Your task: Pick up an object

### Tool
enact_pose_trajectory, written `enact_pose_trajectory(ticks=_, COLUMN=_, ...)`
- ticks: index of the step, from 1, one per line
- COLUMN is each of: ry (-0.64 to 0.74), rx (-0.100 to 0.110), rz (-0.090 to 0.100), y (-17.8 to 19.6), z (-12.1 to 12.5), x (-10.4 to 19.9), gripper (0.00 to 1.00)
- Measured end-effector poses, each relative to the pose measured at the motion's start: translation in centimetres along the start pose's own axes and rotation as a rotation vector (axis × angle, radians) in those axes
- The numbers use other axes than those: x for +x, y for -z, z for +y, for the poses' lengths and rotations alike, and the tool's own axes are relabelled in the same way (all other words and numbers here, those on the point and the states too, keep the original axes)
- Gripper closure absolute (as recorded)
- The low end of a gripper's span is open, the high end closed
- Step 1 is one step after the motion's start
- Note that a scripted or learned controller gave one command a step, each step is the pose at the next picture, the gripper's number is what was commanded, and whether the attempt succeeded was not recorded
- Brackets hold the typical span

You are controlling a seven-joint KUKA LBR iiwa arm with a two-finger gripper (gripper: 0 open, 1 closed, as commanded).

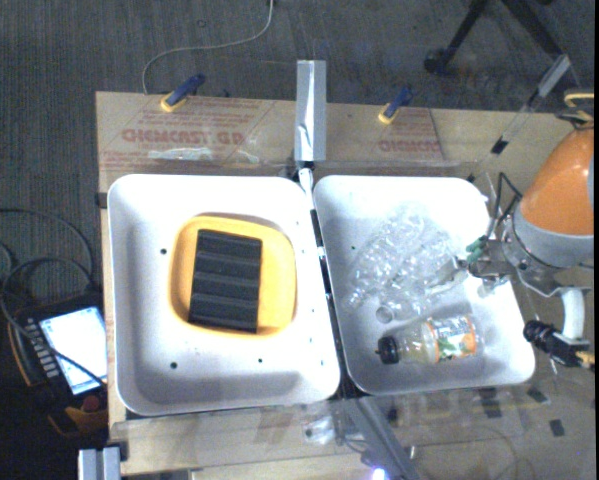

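A yellow dish (235, 275) lies in the left bin (139, 368), and a black ridged block (225, 280) rests on it. In the right bin (499, 368), a crumpled clear plastic pack (399, 258) takes up the middle. A small bottle (434, 338) with a black cap and an orange label lies on its side near the front. My gripper (479, 260) hangs low over the right bin's right edge, just right of the clear pack and above the bottle. Nothing is visibly held.
The grey arm with its orange band (564, 193) reaches in from the right over the bin's rim. A metal post (309, 118) stands behind the gap between the bins. Two clamps (184, 90) sit on the back board. A handheld screen (64, 343) lies on the floor at left.
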State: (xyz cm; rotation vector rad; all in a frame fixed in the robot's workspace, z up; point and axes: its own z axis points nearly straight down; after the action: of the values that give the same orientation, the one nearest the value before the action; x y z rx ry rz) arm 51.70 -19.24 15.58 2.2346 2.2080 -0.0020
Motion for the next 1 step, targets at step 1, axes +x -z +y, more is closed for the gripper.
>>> enact_pose_trajectory(ticks=1, ry=0.059, rx=-0.004, rz=0.001, y=-6.13, z=-1.78, x=-1.32, gripper=0.00)
